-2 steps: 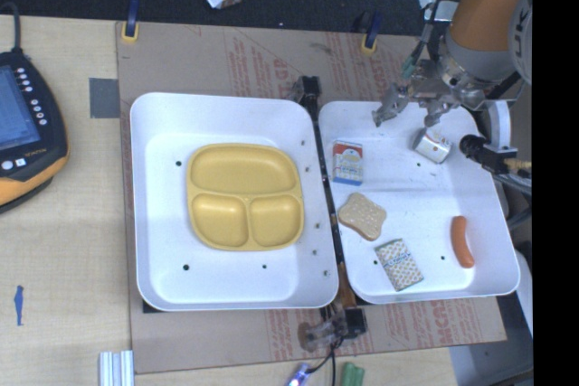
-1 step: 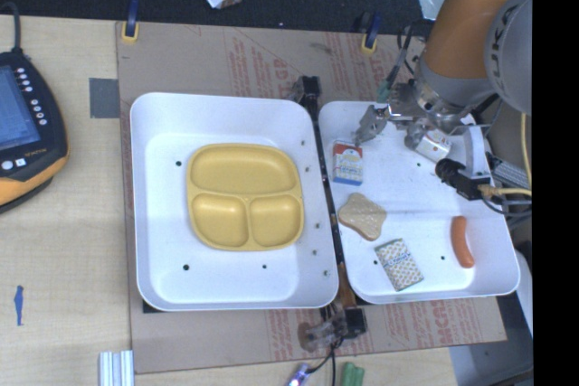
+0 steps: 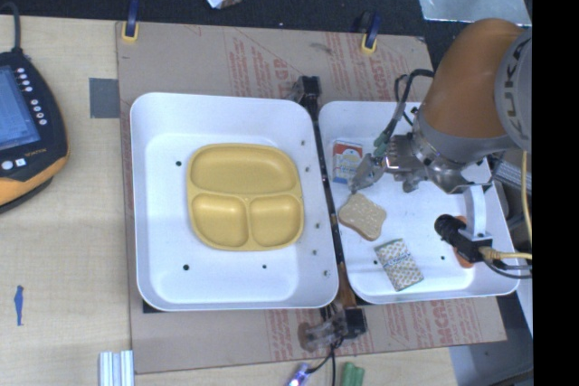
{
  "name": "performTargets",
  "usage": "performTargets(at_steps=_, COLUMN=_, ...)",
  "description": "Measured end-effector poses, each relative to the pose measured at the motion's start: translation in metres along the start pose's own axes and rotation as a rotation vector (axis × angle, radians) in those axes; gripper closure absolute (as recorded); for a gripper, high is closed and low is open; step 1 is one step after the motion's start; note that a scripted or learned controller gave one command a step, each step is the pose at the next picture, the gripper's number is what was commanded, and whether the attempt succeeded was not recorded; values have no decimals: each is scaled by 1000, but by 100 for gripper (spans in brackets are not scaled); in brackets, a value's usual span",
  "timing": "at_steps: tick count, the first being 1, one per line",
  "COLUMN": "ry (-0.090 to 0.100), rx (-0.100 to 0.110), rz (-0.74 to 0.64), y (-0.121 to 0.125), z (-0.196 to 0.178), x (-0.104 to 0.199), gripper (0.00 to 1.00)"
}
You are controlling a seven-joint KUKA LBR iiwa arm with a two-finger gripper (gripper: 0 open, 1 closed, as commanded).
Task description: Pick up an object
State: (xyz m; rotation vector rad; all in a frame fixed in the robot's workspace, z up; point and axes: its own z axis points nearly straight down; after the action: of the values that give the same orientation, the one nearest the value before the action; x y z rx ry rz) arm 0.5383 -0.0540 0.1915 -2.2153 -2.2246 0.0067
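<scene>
The pincer (image 3: 365,174) hangs low over the left part of the right bin (image 3: 421,221), at the end of the grey arm reaching in from the right. From where I stand I cannot tell how far open it is, and I see nothing gripped in it. Just beside its tip, toward the bin's left wall, lies a small red-and-white packet (image 3: 346,160). A tan sponge (image 3: 362,215) sits just below the pincer on the bin floor, and a speckled packet (image 3: 398,264) lies nearer the front rim. The left bin (image 3: 163,267) holds a yellow divided plate (image 3: 246,194). Both bins rest on a cardboard sheet (image 3: 226,50) on the desk (image 3: 63,267). A handheld control unit (image 3: 23,131) lies at the far left.
</scene>
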Motion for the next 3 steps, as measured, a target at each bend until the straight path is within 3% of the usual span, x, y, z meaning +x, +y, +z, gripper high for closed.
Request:
performTargets(at_steps=1, ry=-1, rx=1, rz=-1, y=28, z=55, x=-51, gripper=0)
performTargets(at_steps=2, ry=0, rx=0, rz=-2, y=11, z=95, x=-43, gripper=0)
performTargets(at_steps=3, ry=-2, rx=1, rz=-5, y=11, z=84, x=-44, gripper=100)
